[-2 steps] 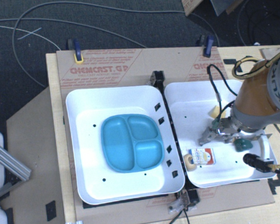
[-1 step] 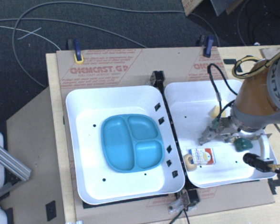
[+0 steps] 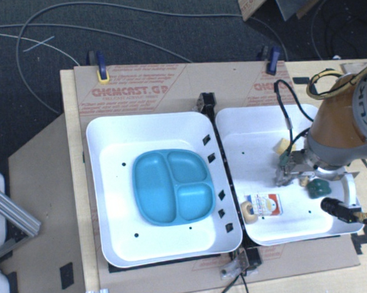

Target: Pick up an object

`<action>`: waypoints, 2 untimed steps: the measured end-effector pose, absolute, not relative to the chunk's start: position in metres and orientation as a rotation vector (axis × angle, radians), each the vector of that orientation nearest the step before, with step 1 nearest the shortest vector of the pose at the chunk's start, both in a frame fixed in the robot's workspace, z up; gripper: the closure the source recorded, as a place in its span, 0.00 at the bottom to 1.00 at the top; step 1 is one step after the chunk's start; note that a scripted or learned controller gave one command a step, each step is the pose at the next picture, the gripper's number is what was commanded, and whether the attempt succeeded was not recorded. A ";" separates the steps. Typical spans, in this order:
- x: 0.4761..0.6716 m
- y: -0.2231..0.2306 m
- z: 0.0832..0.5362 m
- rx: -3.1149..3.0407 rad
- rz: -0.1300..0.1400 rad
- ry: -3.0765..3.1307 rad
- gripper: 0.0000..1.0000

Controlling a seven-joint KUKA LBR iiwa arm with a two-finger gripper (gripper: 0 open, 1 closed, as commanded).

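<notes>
Holding a blue plate, left bin; tool state unclear in right bin.

brown bench, left white bin, right white bin touching it

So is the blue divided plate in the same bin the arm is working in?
No, the blue plate lies in the left bin, while the gripper is over the right bin.

In the right bin you have a small white packet with a red label lying flat near the front wall, a teal object to its right, and a pale yellow piece farther back.
</notes>
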State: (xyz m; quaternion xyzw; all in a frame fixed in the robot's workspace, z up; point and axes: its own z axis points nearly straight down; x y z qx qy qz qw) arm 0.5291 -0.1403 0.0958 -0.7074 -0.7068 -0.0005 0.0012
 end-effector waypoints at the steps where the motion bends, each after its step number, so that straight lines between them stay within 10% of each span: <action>1: 0.529 -0.143 0.139 -2.223 -0.004 -2.224 1.00; 2: 0.533 -0.135 0.185 -2.222 -0.003 -2.225 1.00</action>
